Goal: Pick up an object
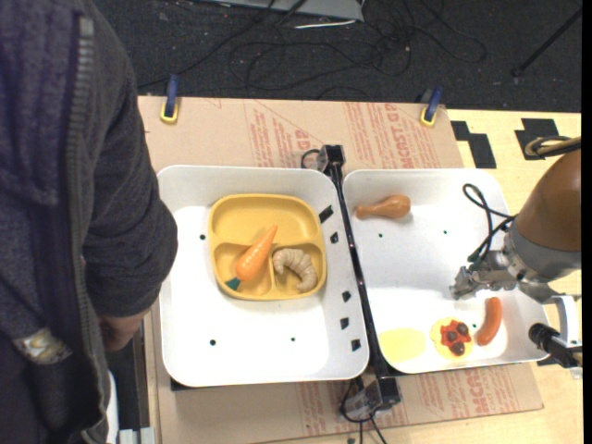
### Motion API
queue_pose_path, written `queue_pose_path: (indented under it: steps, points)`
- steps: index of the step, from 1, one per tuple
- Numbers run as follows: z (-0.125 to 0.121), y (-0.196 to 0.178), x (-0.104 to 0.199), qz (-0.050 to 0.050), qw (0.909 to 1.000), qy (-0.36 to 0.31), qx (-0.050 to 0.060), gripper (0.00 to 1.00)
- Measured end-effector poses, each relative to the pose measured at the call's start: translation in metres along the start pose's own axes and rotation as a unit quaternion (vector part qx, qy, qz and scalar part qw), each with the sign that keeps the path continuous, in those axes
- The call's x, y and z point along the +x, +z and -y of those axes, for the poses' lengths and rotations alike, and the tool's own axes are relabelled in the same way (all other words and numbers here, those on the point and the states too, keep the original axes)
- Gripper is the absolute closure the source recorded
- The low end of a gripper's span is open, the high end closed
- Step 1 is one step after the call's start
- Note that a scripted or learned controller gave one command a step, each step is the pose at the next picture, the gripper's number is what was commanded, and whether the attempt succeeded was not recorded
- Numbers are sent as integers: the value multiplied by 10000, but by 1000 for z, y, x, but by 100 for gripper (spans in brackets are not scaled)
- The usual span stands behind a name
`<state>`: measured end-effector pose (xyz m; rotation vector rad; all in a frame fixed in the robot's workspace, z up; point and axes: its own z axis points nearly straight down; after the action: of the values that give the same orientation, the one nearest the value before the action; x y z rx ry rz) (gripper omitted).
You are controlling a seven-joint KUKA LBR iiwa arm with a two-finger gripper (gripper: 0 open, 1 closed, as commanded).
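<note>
My gripper (469, 282) hangs low over the right bin (416, 257), near its right side, on the grey arm with the orange band (555, 206). An orange-red sausage (489, 321) lies just below and to the right of the gripper, apart from it. Beside the sausage sits a small yellow round piece with red toppings (453, 336), and a flat pale yellow disc (403, 343) lies further left. A brown drumstick (385, 208) rests at the bin's far left.
The left bin (185, 322) holds a yellow divided plate (222, 220) with a carrot (256, 252) and a pale shrimp (296, 266) on it. A person in a dark grey jacket (65, 155) leans over the bench's left edge. A black cable (481, 202) loops near the arm.
</note>
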<state>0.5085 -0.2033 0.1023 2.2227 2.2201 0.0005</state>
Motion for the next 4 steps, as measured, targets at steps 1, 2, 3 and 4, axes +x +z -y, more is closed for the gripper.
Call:
queue_pose_path:
  steps: [1,2,3,4]
  points:
    - [-4,-43,2,7,10000,-22,-17,100]
    - [-13,-103,2,14,10000,-28,-30,100]
    - [-14,-122,3,9,10000,-26,-14,100]
    - [-16,-112,56,-6,10000,-41,6,100]
